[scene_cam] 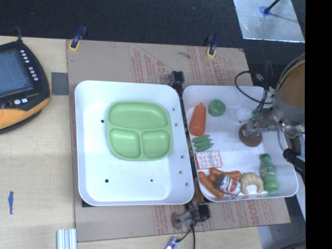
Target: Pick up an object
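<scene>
brown round disc in right bin, gripper just above it, grip state unclear

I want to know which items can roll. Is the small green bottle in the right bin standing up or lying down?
Lying down. The green bottle rests on its side on the floor of the right bin, cap toward the bin's far side, beside the croissant.

the arm is mostly chopped off by the right edge. gripper is a blurry tangle over a brown round thing, can't make out the fingers. red printed packet is too small to read.
</scene>
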Robot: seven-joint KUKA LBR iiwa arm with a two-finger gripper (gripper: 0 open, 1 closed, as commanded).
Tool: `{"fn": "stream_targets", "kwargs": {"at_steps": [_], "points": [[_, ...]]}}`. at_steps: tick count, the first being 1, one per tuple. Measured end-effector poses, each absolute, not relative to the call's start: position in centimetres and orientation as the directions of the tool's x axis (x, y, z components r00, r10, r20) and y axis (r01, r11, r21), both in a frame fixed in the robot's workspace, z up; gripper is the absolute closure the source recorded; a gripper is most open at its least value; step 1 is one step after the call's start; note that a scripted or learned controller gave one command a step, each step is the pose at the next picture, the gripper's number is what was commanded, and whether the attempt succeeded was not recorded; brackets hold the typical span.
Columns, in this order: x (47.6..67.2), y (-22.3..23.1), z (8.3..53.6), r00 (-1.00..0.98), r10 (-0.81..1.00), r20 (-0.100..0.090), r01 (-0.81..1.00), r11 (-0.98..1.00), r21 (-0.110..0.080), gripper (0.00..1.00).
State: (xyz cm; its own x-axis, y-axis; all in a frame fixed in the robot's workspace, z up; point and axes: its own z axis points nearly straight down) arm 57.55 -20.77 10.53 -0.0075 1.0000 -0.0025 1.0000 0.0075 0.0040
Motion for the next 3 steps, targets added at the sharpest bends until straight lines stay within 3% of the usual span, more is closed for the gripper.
{"fn": "stream_targets", "kwargs": {"at_steps": [1, 2, 3], "points": [[52.3, -21.2, 9.2, -0.005, 1.000, 0.000, 1.000, 0.005, -0.004, 1.00], [52.3, -21.1, 9.3, -0.004, 1.000, 0.002, 1.000, 0.004, -0.004, 0.00], [60.3, -19.7, 9.2, -0.004, 1.000, 0.001, 1.000, 0.004, -0.002, 0.00]]}}
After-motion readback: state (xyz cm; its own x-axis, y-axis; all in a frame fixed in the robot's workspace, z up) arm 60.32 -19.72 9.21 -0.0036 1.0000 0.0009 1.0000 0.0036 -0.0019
